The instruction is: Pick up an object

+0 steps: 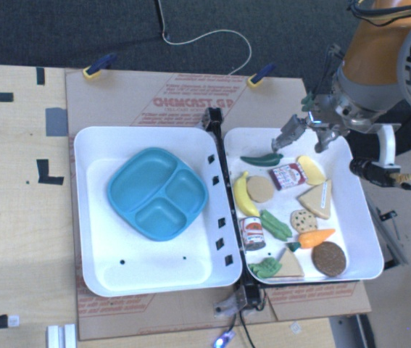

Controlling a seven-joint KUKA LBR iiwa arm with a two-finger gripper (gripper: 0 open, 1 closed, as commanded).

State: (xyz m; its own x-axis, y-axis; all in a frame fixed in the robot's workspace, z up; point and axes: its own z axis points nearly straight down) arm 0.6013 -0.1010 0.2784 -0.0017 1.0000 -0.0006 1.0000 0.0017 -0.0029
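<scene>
**Arm hovering over the far edge of the cluttered right bin**

The gripper (306,134) is hanging above the far rim of the right bin (364,216), its two fingers spread wide with nothing between them. The grey arm with its orange band (379,42) is reaching in from the right. Just near the fingers a green pepper (262,159) is lying; beside it are sitting a small red packet (287,175) and a yellow piece (311,169). Farther toward the near side the objects are crowding together: a banana (244,194) along the left wall, a round tan biscuit (260,188) touching it, a cheese-like wedge (317,200), a green pod (275,225), a cookie (301,220), a carrot (312,238), a small can (253,233), a brown disc (329,258), and a green leafy piece (265,269) resting on a sandwich wedge (288,265). The left bin (93,194) is holding a blue divided plate (158,193). Both bins are resting on a cardboard sheet (183,100) clamped at its far edge.
</scene>
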